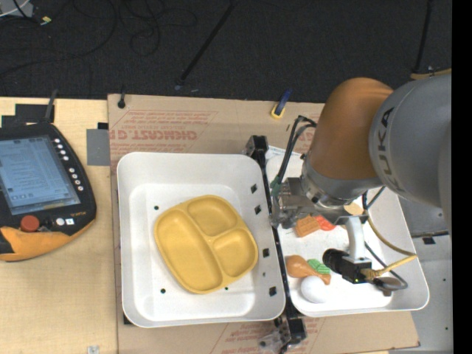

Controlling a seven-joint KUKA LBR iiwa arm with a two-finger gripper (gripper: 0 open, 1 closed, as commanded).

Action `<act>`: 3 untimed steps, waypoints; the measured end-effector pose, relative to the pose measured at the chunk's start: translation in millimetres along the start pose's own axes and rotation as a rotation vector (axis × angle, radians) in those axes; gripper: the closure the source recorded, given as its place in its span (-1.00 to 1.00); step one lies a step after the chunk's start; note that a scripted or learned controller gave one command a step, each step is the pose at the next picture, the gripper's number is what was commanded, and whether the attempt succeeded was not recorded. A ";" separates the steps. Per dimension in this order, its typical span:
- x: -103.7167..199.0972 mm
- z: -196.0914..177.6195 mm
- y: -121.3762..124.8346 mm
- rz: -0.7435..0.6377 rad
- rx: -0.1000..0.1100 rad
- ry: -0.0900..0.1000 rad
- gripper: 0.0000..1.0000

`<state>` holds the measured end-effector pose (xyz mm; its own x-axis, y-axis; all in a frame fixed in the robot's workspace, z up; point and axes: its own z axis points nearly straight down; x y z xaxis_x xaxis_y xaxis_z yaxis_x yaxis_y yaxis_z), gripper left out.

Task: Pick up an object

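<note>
Two white bins sit side by side. The left bin (136,198) holds a yellow divided plate (205,242). The gripper (293,214) hangs at 9 o'clock of the right bin (413,290); whether it is released or clenched cannot be told. An orange toy (313,226) lies just beside it. A brown drumstick (297,265), a green piece (321,267) and a white ball (313,290) lie at 7 o'clock.

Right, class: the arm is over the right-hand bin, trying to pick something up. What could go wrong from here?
1. The drumstick, green toy and egg lie bunched together in the right bin; reaching for one may knock or snag a neighbour.
2. The egg looks round and smooth, so it could roll or slip away.
3. The orange toy lies partly under the arm; a small move might shove it aside.
</note>
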<state>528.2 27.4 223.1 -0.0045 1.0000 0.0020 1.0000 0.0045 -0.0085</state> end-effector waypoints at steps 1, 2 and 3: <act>56.3 -10.5 -15.7 -0.001 -0.003 -0.001 1.00; 60.5 -10.8 -18.2 0.003 -0.001 -0.002 1.00; 63.3 5.2 -13.3 0.004 0.000 -0.004 1.00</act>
<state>514.6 90.6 218.1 -0.0005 1.0000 -0.0016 1.0000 0.0004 -0.0088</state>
